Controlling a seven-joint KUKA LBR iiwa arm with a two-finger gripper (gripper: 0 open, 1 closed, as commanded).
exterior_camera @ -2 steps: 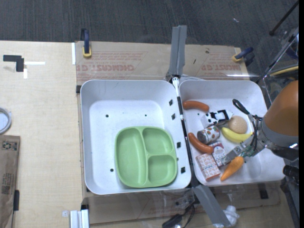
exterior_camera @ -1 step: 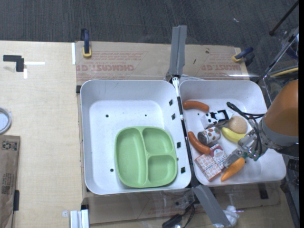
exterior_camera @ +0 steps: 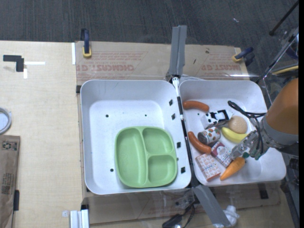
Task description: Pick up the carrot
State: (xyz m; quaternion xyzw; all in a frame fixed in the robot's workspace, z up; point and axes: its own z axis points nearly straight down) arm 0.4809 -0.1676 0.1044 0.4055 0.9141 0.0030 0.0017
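The fingers [exterior_camera: 243,152] hang low in the right bin [exterior_camera: 259,91], just above the thick end of the carrot [exterior_camera: 232,168], among a tangle of metal parts and cable; whether they stand apart or together cannot be told, and nothing shows plainly between them. The carrot lies at the near side of that bin, a smooth orange cone; its long axis runs on a slant, the thick end up and right under the fingers, the narrow tip pointing down and left toward the near wall. Just left of it lies a flat square packet [exterior_camera: 208,166] with a red check pattern, and beside that a small red and white wrapper [exterior_camera: 221,150], partly covered. A yellow banana [exterior_camera: 233,135] curves just beyond the fingers, with a round tan ball-like thing [exterior_camera: 237,124] touching it on the far side. Left of these stands a small dark can [exterior_camera: 209,137], and two glossy orange-red sausages lie apart: the near sausage [exterior_camera: 199,143] slanted, the far sausage [exterior_camera: 196,105] almost level. The arm [exterior_camera: 286,115] is cut off at the right edge. In the left bin [exterior_camera: 95,127] rests a pale green plastic tray [exterior_camera: 146,156] with three rounded compartments; both bins sit on a light wooden table [exterior_camera: 38,103].
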